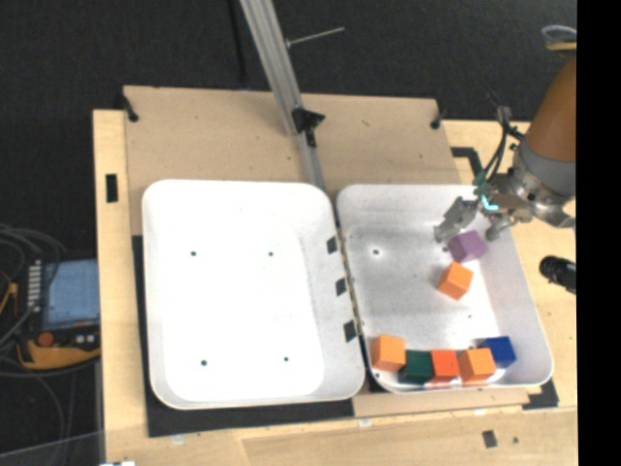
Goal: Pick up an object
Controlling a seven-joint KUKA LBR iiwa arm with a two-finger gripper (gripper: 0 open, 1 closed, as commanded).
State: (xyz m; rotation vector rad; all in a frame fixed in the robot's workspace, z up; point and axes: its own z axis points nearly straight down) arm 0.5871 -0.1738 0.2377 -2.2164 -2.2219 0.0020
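Observation:
My gripper (473, 226) hangs over the far right part of the right bin (388, 223), and its fingers stand spread apart, so it is open. A purple block (469, 247) lies just below and between the fingertips, resting on the bin floor; nothing shows it lifted or clamped. An orange block (455, 281) sits a little nearer the camera, apart from the gripper.
Along the right bin's front edge lie an orange block (389, 351), a green block (418, 366), a red-orange block (444, 364), another orange block (476, 364) and a blue block (499, 350). The left bin (243, 289) adjoins. A slanted metal rail (281, 66) rises behind the bins.

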